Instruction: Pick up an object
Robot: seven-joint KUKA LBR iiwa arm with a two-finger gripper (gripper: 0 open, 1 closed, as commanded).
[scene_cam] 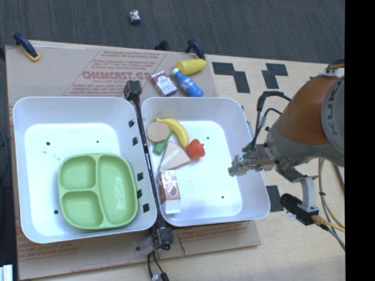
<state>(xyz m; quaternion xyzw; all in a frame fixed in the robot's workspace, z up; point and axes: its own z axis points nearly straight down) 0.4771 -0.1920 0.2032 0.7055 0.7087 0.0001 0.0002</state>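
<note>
Hanging the gripper (237, 167) low over the right side of the right bin (205, 107). Not carrying anything that can be seen there. Not being able to tell if it is open or closed.

Waiting for a pick, near the left side of that bin: a banana (176, 129), a round brown bun (157, 132), a red toy (196, 150), a pale wedge (174, 156) and a brown packet (169, 189). Sitting well apart from the gripper, all of them. So, by the look of it, only getting started: reaching over, going down, squeezing and lifting all left to do.

Resting a green tray (96, 190) in the left bin (35, 116).

Reading red letters on the cardboard (70, 69) behind the bins: "CHEMCAST". Finding the smaller lines too blurry to read. Same for the packet's label.
</note>
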